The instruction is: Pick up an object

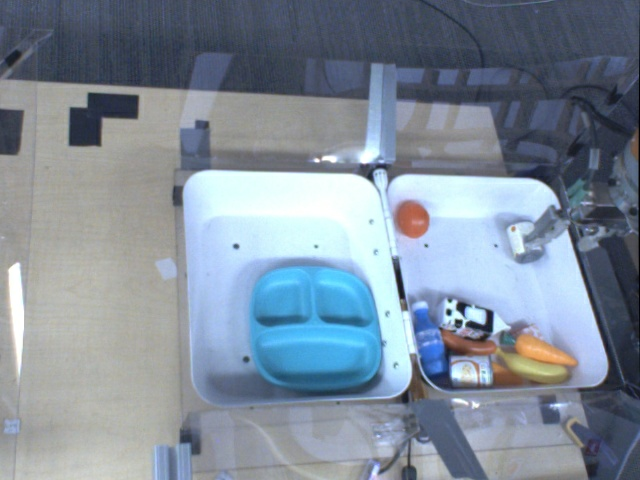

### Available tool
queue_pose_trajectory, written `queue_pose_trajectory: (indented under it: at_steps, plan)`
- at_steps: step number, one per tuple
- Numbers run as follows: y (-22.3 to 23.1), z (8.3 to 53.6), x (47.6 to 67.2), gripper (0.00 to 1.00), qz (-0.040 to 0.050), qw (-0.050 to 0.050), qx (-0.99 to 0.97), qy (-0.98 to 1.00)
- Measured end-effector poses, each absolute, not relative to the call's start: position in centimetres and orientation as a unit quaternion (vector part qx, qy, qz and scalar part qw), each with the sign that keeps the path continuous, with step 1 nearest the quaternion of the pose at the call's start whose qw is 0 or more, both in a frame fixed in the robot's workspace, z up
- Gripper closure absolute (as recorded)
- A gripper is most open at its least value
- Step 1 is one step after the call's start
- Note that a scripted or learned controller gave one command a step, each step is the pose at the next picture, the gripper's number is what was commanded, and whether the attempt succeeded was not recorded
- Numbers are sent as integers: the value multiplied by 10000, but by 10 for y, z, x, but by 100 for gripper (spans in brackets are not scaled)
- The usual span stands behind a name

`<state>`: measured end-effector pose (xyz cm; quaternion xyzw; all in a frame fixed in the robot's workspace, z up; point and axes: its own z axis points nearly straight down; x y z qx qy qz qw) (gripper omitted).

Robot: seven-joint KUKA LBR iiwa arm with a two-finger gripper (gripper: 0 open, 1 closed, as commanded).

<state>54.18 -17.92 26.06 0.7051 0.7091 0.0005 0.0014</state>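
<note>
My gripper hangs low over the back right part of the right bin, reaching in from the right edge. Nothing shows in its grasp. An orange ball lies alone near the bin's back left corner, well left of the gripper. Along the front wall sits a pile: a blue bottle, a black-and-white cow-patterned toy, a red sausage, a small can, a yellow banana and an orange carrot. The pile is below and slightly left of the gripper.
The left bin holds a blue divided plate toward its front. A metal divider post stands behind the seam between the bins. Cables and arm hardware crowd the right edge.
</note>
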Motion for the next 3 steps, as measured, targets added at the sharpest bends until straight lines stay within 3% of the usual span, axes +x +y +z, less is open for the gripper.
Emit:
queue_pose_trajectory:
  at_steps: [1,2,3]
  plan:
    - [-205,185,590,0,6,17,7058,7084]
    - [-203,88,616,0,28,34,7098,7043]
    - [-203,101,618,100,43,66,7085,7057]
